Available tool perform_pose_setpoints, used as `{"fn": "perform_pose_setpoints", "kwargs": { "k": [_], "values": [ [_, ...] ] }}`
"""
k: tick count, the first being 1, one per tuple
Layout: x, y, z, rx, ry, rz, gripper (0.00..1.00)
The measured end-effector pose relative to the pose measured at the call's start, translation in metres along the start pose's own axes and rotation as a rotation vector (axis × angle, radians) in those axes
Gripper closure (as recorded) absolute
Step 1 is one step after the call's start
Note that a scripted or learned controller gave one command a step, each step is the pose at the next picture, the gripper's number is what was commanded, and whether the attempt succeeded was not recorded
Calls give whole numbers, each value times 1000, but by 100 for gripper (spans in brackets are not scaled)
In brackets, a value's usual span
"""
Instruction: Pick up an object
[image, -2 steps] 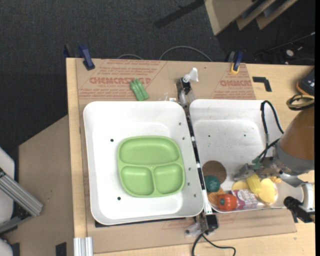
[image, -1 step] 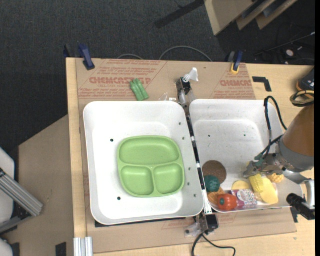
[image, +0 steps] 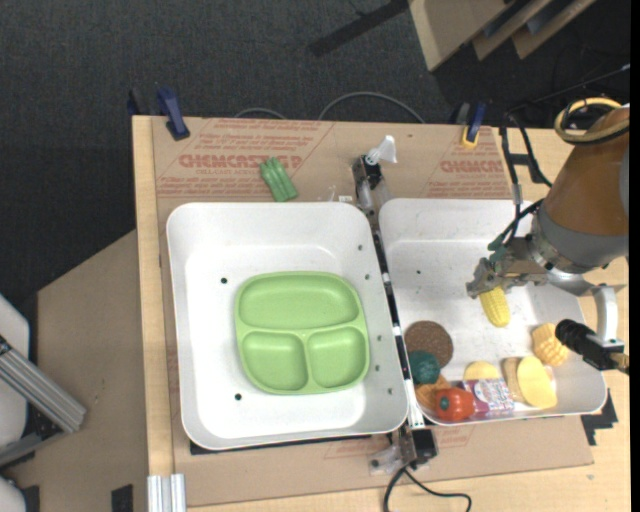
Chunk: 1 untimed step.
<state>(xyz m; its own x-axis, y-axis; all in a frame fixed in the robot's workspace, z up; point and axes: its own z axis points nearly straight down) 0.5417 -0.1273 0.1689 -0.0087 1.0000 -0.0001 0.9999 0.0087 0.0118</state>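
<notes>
I see a green divided tray (image: 299, 332) inside the left bin (image: 190, 300), and a green clamp (image: 279, 180) beyond that bin.

Illumination is bright, even and diffuse, apparently from overhead. The two white bins (image: 200, 330) reflect strongly and approach overexposure, with little surface detail. Shadows are soft and short; a faint one lies beneath the green tray (image: 300, 332). The dark floor (image: 100, 50) is underexposed. Focus is moderate and fine detail soft. Bench (image: 150, 200) edges bow slightly, suggesting mild lens distortion.
</notes>
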Motion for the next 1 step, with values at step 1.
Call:
{"fn": "perform_pose_setpoints", "kwargs": {
  "k": [1],
  "values": [
    [66,7,-17,7,2,0,100]
  ]
}}
